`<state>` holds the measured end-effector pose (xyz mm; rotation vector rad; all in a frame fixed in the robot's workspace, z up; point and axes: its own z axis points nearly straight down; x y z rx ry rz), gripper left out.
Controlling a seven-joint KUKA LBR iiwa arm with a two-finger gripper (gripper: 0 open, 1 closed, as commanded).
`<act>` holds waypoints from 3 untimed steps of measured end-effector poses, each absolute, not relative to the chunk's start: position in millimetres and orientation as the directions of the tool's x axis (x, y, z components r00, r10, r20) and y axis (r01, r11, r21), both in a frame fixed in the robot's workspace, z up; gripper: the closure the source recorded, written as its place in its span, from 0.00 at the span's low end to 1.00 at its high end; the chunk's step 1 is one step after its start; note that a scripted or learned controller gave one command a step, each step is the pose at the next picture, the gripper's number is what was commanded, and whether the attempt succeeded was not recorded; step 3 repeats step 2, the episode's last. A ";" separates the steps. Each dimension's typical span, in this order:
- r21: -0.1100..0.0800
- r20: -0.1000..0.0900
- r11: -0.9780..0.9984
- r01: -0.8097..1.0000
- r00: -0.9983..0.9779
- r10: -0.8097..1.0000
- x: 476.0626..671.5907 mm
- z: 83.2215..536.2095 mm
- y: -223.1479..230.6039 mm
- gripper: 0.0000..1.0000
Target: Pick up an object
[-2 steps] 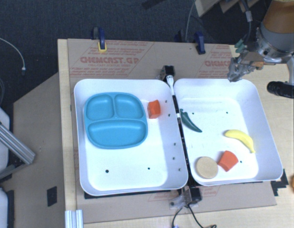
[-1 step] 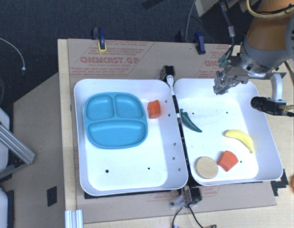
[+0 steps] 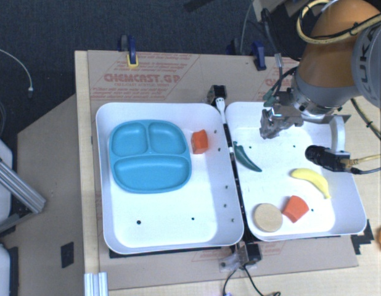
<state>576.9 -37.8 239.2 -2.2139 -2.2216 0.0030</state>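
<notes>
1. Claw [image 3: 272, 127] hangs over the upper part of the right bin [image 3: 344, 224], nothing between its fingers. Cannot tell from this angle whether it stands apart or together.
2. Nearest candidate: green pepper [image 3: 245, 157], lying on the right bin's floor close to the wall shared with the left bin [image 3: 172, 227]. It sits below and left of the claw in the camera view, near but not touching.
3. Pepper's long axis runs on a diagonal, upper-left to lower-right. Judgement: a grasp would want the fingers set across that axis, after a short shift toward the bins' shared wall and a descent.
4. Risk, judged: the pepper is thin and close to the wall, so a finger may catch the rim.
5. Count, right bin: one green pepper, one banana [image 3: 312, 180], one red block [image 3: 295, 208], one tan disc [image 3: 267, 217]. The block and disc lie just beside each other; the banana lies just above the block.
6. Count, left bin: one blue divided plate [image 3: 150, 156], one orange block [image 3: 200, 141] just beside the plate's right edge.
7. One arm, one claw; the desk [image 3: 86, 165] bears two bins.
</notes>
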 end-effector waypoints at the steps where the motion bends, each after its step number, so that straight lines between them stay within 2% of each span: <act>1: -0.003 0.003 0.006 1.000 -0.006 1.000 555.9 237.6 18.6 1.00; 2: -0.005 0.001 0.003 1.000 -0.003 1.000 527.2 228.3 52.8 1.00; 3: -0.005 0.001 0.003 1.000 -0.003 1.000 527.2 228.3 52.8 1.00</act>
